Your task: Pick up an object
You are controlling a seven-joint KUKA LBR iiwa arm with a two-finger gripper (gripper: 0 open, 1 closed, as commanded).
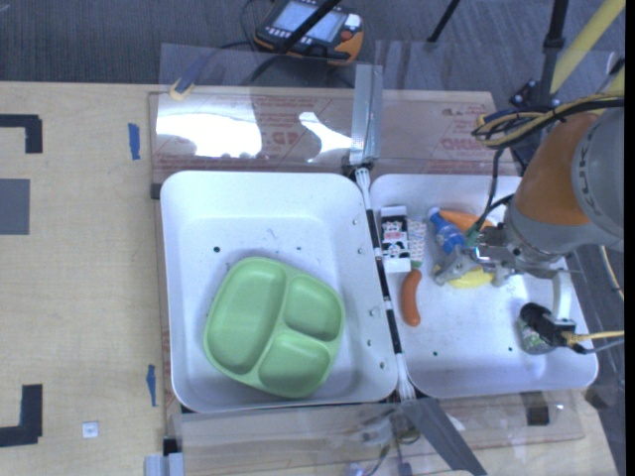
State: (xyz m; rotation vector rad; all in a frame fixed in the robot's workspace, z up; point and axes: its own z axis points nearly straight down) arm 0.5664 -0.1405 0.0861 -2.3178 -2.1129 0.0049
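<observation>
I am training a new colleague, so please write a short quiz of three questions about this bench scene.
1. True or false: the green divided plate lies in the left bin.
2. Which bin is the gripper over? A) left B) right
3. Fill in: the orange sausage-shaped item lies near the right bin's ____ edge.

Key: 1 true; 2 B; 3 left.

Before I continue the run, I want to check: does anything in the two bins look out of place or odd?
Nothing looks spilled or broken. The green divided plate sits turned at an angle in the left bin. The orange sausage-shaped piece lies close against the right bin's left wall.
</observation>
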